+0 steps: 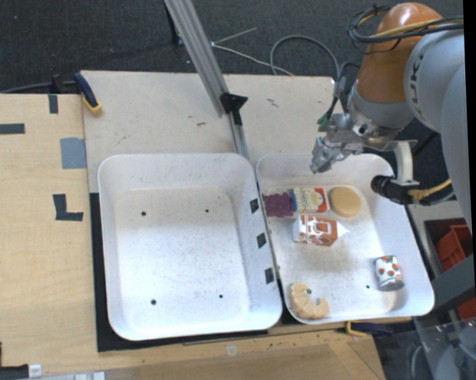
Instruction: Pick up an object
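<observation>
No words or numbers can be read; the small carton (315, 230) and the little can (389, 272) have colored pictures on them, but any letters are too tiny and blurry to make out.

Bench (156, 118) bearing two white bins (122, 230)

End effector (325, 159) above right bin (406, 249), carton (315, 231), croissant (307, 302), can (388, 272)
</observation>
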`<move>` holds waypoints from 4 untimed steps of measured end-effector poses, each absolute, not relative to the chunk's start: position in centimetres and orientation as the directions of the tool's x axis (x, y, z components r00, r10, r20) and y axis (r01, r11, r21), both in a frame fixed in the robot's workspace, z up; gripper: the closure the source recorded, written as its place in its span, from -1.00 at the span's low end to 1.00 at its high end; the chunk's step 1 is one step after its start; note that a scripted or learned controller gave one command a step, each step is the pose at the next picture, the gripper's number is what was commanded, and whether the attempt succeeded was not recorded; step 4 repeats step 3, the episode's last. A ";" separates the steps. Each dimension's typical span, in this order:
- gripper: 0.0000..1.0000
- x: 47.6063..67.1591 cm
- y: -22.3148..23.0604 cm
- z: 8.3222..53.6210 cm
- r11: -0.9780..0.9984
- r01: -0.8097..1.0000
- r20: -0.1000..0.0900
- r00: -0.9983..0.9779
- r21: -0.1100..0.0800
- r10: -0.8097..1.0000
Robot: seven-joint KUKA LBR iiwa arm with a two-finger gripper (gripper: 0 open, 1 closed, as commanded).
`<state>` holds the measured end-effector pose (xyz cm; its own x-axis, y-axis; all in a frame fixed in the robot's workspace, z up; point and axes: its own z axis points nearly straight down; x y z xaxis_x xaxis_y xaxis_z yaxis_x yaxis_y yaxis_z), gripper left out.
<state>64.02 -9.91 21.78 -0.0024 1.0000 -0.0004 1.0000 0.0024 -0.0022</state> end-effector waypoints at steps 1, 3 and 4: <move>1.00 62.5 -4.5 22.8 0.007 1.000 0.002 -0.007 -0.005 1.000; 1.00 59.3 6.0 23.9 0.008 1.000 0.001 -0.008 -0.006 1.000; 1.00 59.3 6.0 23.9 0.008 1.000 0.001 -0.008 -0.006 1.000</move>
